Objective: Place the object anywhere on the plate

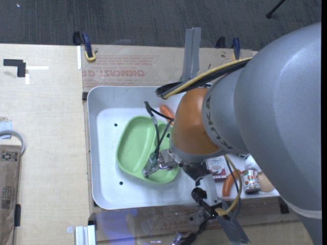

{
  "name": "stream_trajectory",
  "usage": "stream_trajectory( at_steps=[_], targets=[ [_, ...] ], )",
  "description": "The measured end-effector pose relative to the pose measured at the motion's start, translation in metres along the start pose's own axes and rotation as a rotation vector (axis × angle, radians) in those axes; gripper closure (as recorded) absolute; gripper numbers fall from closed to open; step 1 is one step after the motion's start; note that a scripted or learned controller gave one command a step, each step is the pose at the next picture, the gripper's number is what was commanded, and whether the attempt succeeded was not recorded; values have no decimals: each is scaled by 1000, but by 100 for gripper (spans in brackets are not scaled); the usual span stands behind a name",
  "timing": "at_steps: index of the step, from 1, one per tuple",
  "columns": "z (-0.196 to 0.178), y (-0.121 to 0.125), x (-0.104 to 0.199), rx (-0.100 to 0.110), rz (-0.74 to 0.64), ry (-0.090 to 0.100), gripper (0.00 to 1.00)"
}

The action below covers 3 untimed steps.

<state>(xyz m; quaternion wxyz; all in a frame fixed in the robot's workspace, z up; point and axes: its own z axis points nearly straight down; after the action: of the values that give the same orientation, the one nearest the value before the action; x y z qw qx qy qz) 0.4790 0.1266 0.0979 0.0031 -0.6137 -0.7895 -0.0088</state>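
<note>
While the arm is reaching over the white bin (102, 152), its fingers (152, 168) are hovering at the green plate (135, 146); their opening cannot be told.

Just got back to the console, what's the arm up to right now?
The KUKA arm is reaching in from the right, with its end effector low over the right part of the green plate in the left white bin. I cannot tell whether it holds anything. An orange carrot-like piece lies by the plate's upper edge. A small red carton, an orange stick and a small can lie to the right.
</note>
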Motion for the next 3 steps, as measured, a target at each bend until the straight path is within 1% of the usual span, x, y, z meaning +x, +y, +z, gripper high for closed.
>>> stream_trajectory(
  at_steps=[1, 2, 3],
  targets=[
    [-3, 3, 1, -10, 297, 16, 0],
    [-10, 1, -7, -9, 314, 2, 100],
    [-84, 36, 57, 13, 174, -19, 100]
  ],
)
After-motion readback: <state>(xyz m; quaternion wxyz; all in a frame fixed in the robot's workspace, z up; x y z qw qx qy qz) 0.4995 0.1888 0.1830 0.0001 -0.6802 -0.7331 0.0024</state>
